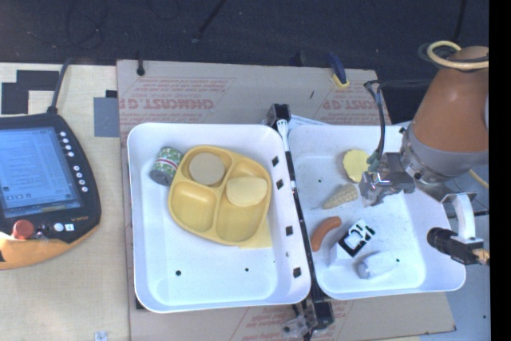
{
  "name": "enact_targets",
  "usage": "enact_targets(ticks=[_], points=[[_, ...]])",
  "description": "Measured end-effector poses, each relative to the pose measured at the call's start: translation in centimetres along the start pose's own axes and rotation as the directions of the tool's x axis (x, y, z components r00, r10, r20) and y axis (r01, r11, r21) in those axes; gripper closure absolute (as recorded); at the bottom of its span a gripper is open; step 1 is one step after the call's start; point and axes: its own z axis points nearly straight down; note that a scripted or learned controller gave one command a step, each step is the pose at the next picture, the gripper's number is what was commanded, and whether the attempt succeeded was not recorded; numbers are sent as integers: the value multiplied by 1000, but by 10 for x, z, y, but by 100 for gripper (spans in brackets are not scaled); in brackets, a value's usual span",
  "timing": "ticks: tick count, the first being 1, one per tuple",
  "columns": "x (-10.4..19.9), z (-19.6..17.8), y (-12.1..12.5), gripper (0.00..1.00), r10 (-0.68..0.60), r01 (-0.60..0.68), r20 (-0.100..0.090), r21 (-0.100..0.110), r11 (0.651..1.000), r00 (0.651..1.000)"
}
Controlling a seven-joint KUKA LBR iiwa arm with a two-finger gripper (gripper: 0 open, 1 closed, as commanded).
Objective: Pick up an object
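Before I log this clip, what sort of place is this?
Probably a robot lab bench for pick-up trials, not a kitchen: two white bins, left and right, on cardboard, toy food such as a sausage, and a teach pendant beside them.

The cardboard sheet (200,96) under the bins bears upside-down red print, too blurred to read surely.

Brightness: strong light on my two white bins (209,283), nearly blown out on their floors.
Background: beyond my surface (200,96) it is dark, detail lost.
Shadows: short and soft under the yellow tray (217,196).
Sharpness: soft overall, slightly grainy.
Colour: a bluish cast on the whites.
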Motion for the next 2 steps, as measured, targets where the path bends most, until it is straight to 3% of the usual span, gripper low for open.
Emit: enact_targets(ticks=[1,2], points=[[3,112,-13,0,0,0,0,3,1000,1000],[7,141,16,0,1,-1,0,-4,1000,1000]])
